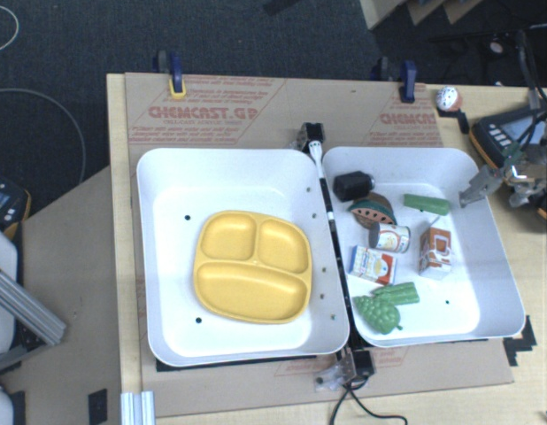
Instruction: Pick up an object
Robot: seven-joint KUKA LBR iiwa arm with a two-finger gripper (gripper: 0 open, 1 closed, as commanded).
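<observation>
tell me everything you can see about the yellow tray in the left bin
The yellow tray looks like smooth plastic, a rounded rectangle with three compartments: two small ones at the far side, one long one nearest the camera. All three look bare. It lies flat and slightly skewed on the floor of the left bin, about mid-floor, clear of the walls. Nothing else touches it.

A single fixed camera looks down at a slant from above the near side of the brown board-covered tabletop [256,104], far enough back to take in both shallow white plastic bins [158,237] side by side and the dark carpeted floor [79,25] beyond.
</observation>
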